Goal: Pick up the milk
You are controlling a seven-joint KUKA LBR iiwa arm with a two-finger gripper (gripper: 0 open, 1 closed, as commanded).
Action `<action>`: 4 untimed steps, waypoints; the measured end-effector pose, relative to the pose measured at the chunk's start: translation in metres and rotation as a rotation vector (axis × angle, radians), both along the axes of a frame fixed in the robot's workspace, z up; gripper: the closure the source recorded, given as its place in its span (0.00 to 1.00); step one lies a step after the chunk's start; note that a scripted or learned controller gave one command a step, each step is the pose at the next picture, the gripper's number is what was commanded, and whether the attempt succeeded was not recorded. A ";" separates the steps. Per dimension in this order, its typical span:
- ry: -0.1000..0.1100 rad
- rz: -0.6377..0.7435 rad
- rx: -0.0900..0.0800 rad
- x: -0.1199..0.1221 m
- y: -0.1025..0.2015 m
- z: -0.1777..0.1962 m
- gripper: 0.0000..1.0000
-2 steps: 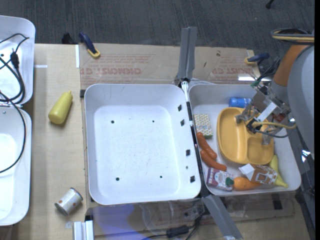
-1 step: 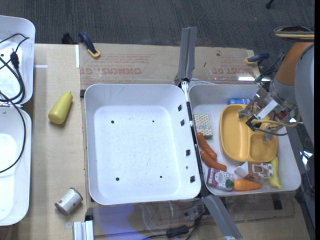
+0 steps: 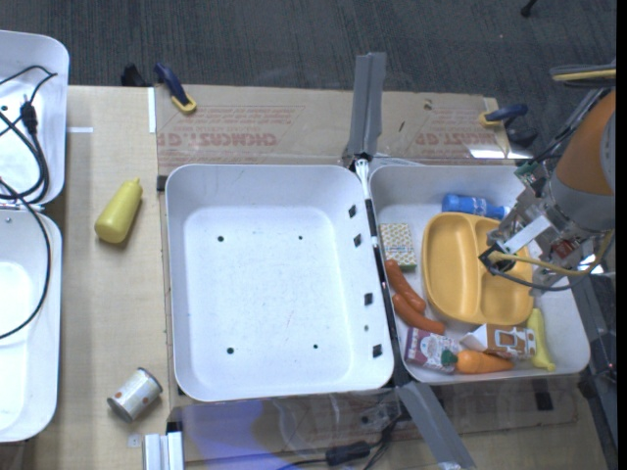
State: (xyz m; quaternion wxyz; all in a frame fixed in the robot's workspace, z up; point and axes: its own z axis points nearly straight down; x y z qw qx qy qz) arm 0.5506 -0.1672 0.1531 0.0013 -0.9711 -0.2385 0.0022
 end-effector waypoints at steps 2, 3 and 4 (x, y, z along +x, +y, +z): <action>-0.039 0.199 -0.025 -0.064 0.025 -0.048 0.00; 0.000 -0.021 -0.002 0.018 -0.009 0.000 0.00; 0.000 -0.067 -0.002 0.023 -0.027 -0.006 0.00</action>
